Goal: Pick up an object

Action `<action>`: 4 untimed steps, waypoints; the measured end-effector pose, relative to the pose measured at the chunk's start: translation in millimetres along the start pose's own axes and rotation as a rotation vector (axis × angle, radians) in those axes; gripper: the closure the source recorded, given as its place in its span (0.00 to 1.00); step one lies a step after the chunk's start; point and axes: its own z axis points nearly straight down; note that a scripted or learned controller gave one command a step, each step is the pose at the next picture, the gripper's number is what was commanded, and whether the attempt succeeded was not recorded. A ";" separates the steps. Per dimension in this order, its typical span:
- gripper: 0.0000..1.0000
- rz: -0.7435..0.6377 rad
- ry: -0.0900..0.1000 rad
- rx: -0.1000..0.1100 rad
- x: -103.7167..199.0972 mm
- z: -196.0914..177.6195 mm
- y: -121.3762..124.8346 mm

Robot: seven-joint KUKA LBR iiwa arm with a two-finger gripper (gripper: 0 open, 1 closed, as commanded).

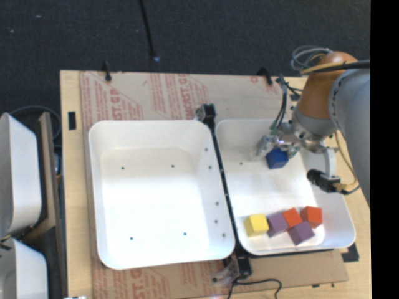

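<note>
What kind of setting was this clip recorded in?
Most likely a robotics lab grasping bench: two shallow white bins on a board-covered table, small coloured blocks in the right bin, and a grey-and-orange arm reaching in over a blue block.

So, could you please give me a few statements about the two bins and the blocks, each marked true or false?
1. The blue block is in the right bin. True.
2. The gripper is over the left bin. False: it is over the right bin, at the blue block near that bin's far side.
3. A yellow block lies at the near edge of the right bin. True.
4. The two orange blocks sit in the left bin. False: both are in the right bin, beside the purple blocks.
5. The blue block sits apart from the cluster of other blocks. True.
</note>
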 end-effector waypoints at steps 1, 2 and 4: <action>1.00 0.005 0.000 0.000 -3.2 -11.1 -1.0; 1.00 -0.001 0.000 -0.013 62.5 -165.4 13.7; 1.00 -0.003 0.003 0.001 260.5 -127.6 21.3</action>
